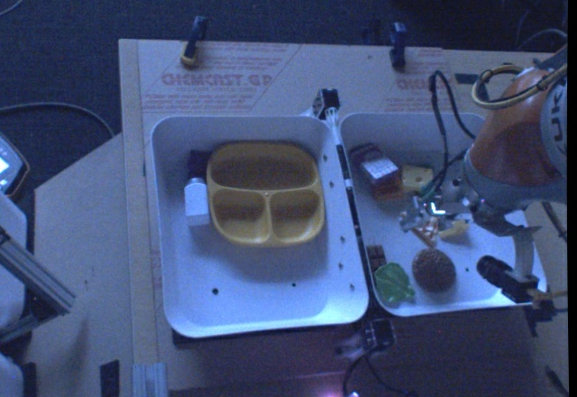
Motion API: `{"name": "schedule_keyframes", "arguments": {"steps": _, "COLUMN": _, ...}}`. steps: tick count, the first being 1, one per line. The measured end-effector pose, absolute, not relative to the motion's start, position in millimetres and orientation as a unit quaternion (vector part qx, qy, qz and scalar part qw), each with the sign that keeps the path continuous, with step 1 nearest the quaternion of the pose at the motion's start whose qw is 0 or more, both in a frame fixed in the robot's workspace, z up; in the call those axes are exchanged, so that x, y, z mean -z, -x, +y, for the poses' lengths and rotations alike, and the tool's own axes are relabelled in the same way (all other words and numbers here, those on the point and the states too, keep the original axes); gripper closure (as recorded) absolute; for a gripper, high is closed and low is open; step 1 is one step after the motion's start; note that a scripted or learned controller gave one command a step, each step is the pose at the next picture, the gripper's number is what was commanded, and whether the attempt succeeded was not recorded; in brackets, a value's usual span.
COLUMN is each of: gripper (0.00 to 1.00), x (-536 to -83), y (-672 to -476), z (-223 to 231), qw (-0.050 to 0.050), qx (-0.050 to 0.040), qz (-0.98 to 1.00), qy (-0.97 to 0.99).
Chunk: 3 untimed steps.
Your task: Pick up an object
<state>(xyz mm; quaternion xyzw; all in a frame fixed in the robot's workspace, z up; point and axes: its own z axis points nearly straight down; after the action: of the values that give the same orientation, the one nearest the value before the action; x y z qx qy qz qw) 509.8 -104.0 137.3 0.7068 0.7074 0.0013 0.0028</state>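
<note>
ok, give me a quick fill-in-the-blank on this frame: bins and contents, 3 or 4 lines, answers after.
1. The yellow tray has ____ compartments.
2. The tray lies in the ____ bin of the camera view.
3. The small white bottle stands against the tray's ____ side.
4. The green object lies just left of the ____ ball in the right bin, near the gripper.

Answers: three; left; left; brown

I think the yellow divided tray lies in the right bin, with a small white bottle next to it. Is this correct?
Not quite. The camera view shows the yellow divided tray in the left bin, not the right one. The small white bottle does stand next to it, as you say.
</note>
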Motion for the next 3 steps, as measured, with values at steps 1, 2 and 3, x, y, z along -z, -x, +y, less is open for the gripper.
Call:
{"name": "schedule_keyframes", "arguments": {"steps": 1, "gripper": 1.00, "x": -190.8, "y": -502.6, "z": -98.5, "qw": 0.003, "qx": -0.0018, "qz": 0.708, "qy": -0.707}}
{"name": "schedule_keyframes", "arguments": {"steps": 2, "gripper": 1.00, "x": -226.8, "y": -503.3, "z": -98.5, "qw": 0.003, "qx": -0.0012, "qz": 0.708, "qy": -0.707}}
{"name": "schedule_keyframes", "arguments": {"steps": 3, "gripper": 1.00, "x": -235.6, "y": -549.3, "z": -81.5, "qw": 0.003, "qx": -0.0018, "qz": 0.708, "qy": -0.706}}
